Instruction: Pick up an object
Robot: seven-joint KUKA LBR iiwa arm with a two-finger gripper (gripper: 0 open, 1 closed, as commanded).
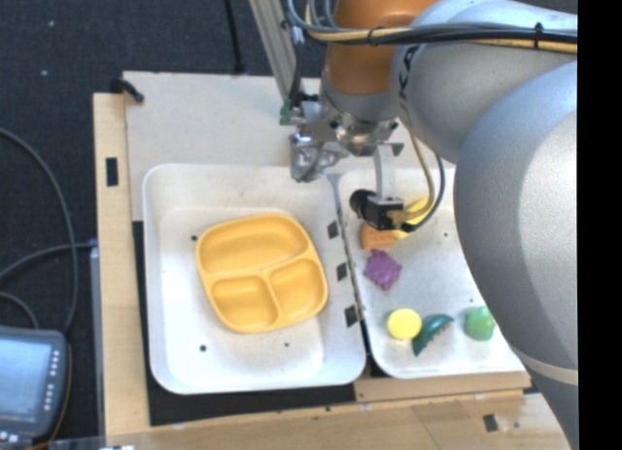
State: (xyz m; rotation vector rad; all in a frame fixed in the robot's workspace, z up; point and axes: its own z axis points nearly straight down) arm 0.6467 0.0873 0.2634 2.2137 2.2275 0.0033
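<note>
Gripper (313, 158): above bins' divider at far end, open/shut – can't tell. Objs in right bin (457, 244): purple piece (382, 269), yellow ball (403, 324). Risk: ball rolls away if nudged.

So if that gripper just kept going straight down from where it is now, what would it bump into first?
Probably the back rim of the left bin, near the divide between the two bins. The gripper hangs over that edge, away from the yellow tray, though one slanted view leaves depth unclear.
</note>
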